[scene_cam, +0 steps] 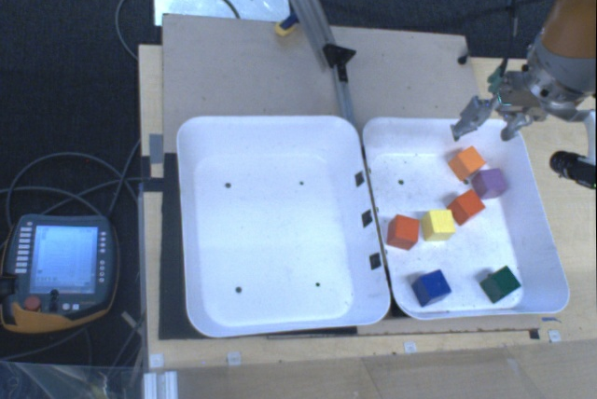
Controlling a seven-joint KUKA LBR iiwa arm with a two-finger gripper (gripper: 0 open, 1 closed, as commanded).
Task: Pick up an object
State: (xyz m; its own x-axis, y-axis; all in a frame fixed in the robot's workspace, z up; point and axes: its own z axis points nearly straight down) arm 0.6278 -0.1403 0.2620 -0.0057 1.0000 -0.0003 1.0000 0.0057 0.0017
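Pincer [492,119]: hangs above the upper right corner of the right bin, its two fingers spread apart with nothing between them.
Arm [569,38]: grey with an orange band, entering from the right edge above the pincer.
Right bin [546,229]: shallow and white, holding all seven blocks.
Orange block [466,162]: nearest the pincer, just below it, tilted on a diagonal.
Purple block [490,183]: touching or just beside the orange block's lower right side.
Red-orange block [466,206]: below the purple one, just beside the yellow block.
Yellow block [438,225]: mid-bin, between the red-orange block and a second orange cube.
Second orange cube [403,231]: left of the yellow block, near the bin's left wall.
Blue block [431,286]: by the near wall, apart from the cluster.
Green block [501,283]: near the lower right corner, well apart from the blue one.
Left bin [201,201]: white, beside the right bin, their walls touching.
Table [242,61]: pale board carrying both bins.
Teach pendant [58,271]: off the table at the left, screen lit, cables trailing.
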